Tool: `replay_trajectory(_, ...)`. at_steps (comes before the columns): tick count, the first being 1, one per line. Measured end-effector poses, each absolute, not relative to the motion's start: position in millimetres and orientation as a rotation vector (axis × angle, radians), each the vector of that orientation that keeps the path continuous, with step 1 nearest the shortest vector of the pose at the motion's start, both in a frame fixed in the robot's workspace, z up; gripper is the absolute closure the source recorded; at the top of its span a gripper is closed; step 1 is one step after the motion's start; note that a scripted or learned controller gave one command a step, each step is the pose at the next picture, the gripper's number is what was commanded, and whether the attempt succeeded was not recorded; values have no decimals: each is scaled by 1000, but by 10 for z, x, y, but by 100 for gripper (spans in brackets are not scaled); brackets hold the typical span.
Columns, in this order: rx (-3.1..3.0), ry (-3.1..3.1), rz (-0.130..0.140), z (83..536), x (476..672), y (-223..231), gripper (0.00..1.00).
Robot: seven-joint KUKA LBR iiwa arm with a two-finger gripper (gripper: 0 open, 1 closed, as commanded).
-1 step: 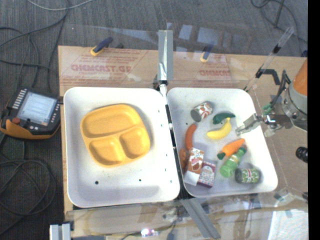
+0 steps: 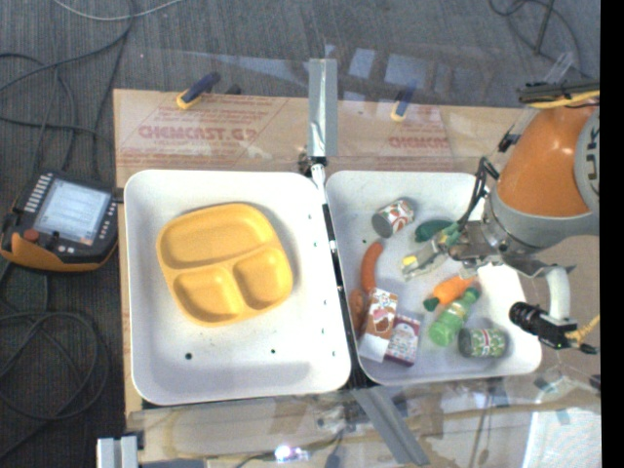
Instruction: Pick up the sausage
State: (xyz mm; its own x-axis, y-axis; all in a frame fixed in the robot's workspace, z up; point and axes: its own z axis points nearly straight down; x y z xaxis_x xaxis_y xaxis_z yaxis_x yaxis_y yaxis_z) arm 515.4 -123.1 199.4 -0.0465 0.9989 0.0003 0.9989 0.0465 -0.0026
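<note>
- Hand (image 2: 436, 253) of the grey-and-orange arm hangs over the middle of the right bin (image 2: 507, 291), its light-coloured fingers pointing toward the camera view's left; they look slightly parted with nothing between them.
- Nearest the camera, along the right bin's front edge, lie two small cartons (image 2: 390, 326), a green bottle (image 2: 450, 322) and a dark green can (image 2: 485, 341).
- Just behind these, an orange carrot-like piece (image 2: 450, 289) sits below the hand.
- Target of the task, the sausage (image 2: 370, 265), lies against the right bin's left wall, an orange-red piece with its long axis running roughly front to back, its near end close to the upper carton.
- Sausage and hand are near but apart: the sausage lies to the left of the fingertips in the camera view, with bare bin floor between them.
- Judged from this, the hand would need to shift left and descend with its fingers set across the sausage's narrow width; the bin wall close alongside may crowd one finger.
- Farther back in the right bin, a small tin can (image 2: 393, 216) lies on its side, with a dark green object (image 2: 432, 230) beside it.
- Across the divider, the left bin (image 2: 146, 359) holds a yellow compartment tray (image 2: 227, 260).
- Beyond both bins, the worktop (image 2: 244, 139) carries a cardboard sheet with clamps.
</note>
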Motion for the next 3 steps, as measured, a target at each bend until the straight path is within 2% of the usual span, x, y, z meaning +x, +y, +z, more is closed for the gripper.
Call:
replay_trajectory(1, -2168, -2271, 2, 1995, 5154, -1232, 0)
replay_trajectory(2, -2260, -2178, 4, 1821, 5485, -437, 0)
replay_trajectory(3, -2255, -2177, 5, 1899, 5484, -424, 100)
